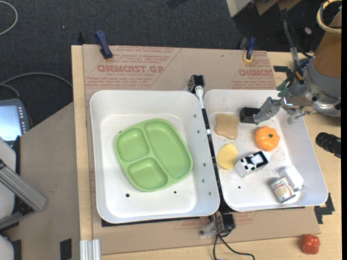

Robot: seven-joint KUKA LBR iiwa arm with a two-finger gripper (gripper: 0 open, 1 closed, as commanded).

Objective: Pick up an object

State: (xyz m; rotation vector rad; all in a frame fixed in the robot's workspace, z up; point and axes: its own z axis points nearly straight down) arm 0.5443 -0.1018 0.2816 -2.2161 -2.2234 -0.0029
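The right bin (309,145) holds several small objects: a tan bread-like piece (227,125), a yellow wedge (227,156), an orange pumpkin-shaped toy (267,137), a black-and-white cow toy (252,163), a small labelled can (282,189) and a white piece (293,176). My gripper (261,112) hangs over the back of this bin, just up and left of the orange toy and right of the tan piece. Nothing can be seen held in it. The grey arm (317,88) reaches in from the right.
A green divided plate (153,154) lies in the left bin (103,145). A red object (309,244) sits on the bench at the front right, outside the bins. Blue clamps (103,43) hold the board at the back.
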